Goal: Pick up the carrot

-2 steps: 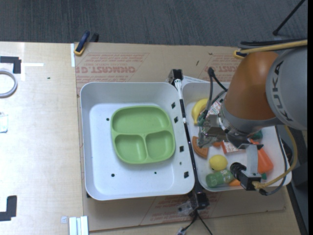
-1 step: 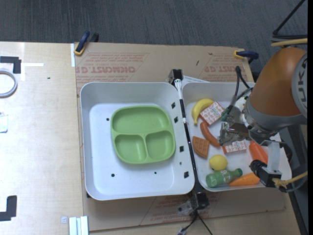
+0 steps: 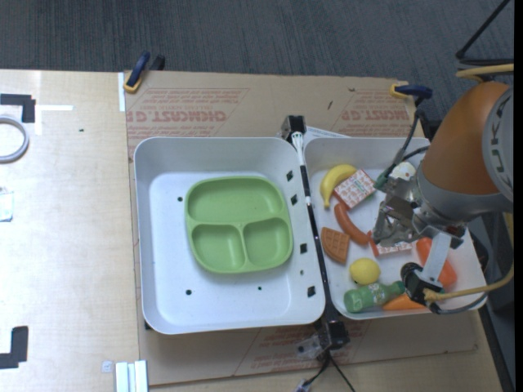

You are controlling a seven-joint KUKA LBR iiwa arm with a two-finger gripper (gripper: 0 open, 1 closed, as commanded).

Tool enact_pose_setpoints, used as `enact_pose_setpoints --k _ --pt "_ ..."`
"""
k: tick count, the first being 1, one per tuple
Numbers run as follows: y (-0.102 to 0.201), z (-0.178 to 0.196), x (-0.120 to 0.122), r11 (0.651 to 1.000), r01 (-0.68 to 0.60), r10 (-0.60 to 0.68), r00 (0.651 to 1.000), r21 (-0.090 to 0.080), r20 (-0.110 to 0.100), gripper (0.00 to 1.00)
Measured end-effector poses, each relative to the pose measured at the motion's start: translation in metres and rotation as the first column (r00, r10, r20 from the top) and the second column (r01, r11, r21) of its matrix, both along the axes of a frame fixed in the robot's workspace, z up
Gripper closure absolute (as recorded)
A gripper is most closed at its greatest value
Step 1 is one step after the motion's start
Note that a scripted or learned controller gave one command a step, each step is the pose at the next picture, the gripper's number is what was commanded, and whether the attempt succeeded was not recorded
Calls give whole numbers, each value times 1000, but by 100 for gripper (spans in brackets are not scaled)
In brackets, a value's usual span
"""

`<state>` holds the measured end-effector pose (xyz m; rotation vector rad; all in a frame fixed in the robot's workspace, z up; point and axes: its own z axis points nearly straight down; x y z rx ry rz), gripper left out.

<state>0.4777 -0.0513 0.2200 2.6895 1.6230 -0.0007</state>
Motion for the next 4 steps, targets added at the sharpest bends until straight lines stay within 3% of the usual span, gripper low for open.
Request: enact_pose_setpoints --k 1,2,3,4 --pt "-26 36 0 913 409 -409 913 0 -1 100" --pt "37 -28 0 650 760 -760 650 -1 -3 100" --pt "60 -28 0 833 553 -553 833 0 -3 100" --pt "29 17 24 689 725 -725 689 -1 -1 100"
